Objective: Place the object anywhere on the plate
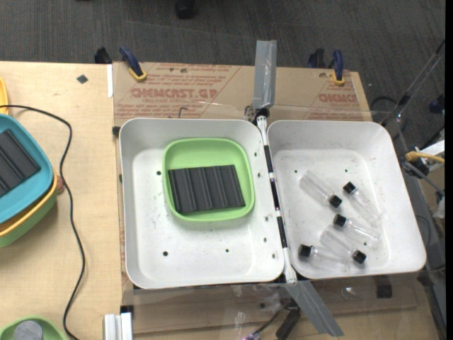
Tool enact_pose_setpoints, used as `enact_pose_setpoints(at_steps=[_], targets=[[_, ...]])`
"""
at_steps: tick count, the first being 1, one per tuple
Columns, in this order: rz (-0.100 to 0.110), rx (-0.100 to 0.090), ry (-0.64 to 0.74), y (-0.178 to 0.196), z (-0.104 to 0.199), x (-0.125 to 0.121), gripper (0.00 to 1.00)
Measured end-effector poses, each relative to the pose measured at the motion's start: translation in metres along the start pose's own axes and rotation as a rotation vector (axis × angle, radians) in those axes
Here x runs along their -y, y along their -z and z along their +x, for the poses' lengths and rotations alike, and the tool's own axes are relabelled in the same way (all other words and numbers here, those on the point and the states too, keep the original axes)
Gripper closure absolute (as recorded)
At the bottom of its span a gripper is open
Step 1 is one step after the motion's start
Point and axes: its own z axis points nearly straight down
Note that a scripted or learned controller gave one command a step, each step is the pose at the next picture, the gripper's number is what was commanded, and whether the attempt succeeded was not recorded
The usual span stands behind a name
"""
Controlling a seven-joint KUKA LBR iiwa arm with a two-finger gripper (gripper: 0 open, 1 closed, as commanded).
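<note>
- tubes (338,218), clear with black caps, lie loose in the right bin (396,154).
- green plate (209,179) in the left bin (141,211) carries just a dark ribbed mat (207,188).
- nothing moved across yet; picking and placing both remain.

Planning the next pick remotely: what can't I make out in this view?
- Clear tubes in the right bin: bodies nearly vanish against white; exact count unclear.
- Green plate: a dark ribbed insert hides its floor.
- Blue containers: cut off by the left edge.
</note>
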Motion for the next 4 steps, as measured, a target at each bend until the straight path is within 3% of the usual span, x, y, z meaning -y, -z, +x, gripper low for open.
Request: enact_pose_setpoints(at_steps=[1,4], targets=[[0.001,-0.001,-0.001,0.008,-0.014,0.009,0.0],[-0.001,-0.002,0.006,0.017,-0.027,0.006,0.0]])
